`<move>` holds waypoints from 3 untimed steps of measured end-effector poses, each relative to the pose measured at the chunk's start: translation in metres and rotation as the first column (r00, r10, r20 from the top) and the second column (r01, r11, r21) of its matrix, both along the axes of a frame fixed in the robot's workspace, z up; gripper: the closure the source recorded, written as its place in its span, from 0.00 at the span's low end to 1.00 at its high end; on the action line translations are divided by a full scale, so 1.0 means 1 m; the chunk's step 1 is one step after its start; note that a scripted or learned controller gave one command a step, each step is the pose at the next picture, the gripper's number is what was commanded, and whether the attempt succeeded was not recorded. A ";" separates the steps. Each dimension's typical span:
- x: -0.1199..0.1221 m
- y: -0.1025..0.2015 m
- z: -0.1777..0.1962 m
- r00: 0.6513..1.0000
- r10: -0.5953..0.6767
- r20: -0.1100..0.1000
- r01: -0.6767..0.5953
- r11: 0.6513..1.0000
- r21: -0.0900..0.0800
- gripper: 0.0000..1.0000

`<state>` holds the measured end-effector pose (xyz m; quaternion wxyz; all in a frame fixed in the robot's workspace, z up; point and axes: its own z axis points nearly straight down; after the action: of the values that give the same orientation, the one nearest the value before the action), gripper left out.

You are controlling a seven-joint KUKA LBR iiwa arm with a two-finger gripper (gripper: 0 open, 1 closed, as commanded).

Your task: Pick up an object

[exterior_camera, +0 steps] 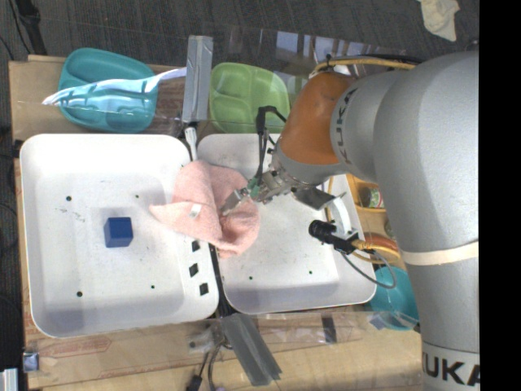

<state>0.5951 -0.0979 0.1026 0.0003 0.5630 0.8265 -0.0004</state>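
One soft pink cloth (213, 208) is lying draped over the rim between both shallow white bins (49, 218). Gripper (241, 199) is pressing into it w/ fingers pinching a fold, prob. gripping. Grasp looking made; lift remaining.

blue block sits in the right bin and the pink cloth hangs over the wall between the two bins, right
Not quite. The blue block sits in the left bin, not the right one. The camera view shows it there alone on the white floor. The rest stands: the pink cloth is draped over the wall between the two bins, with the gripper at its right edge.
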 end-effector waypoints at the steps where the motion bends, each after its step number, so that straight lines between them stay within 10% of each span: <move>1: -0.024 0.002 -0.011 0.993 0.122 -0.002 -0.122 0.993 0.002 0.00; 2: -0.023 0.002 -0.001 0.992 0.126 -0.001 -0.126 0.992 0.001 1.00; 3: -0.023 0.002 -0.001 0.992 0.126 -0.001 -0.126 0.992 0.001 0.00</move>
<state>0.5722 -0.0963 0.1018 -0.0002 0.5099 0.8602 -0.0002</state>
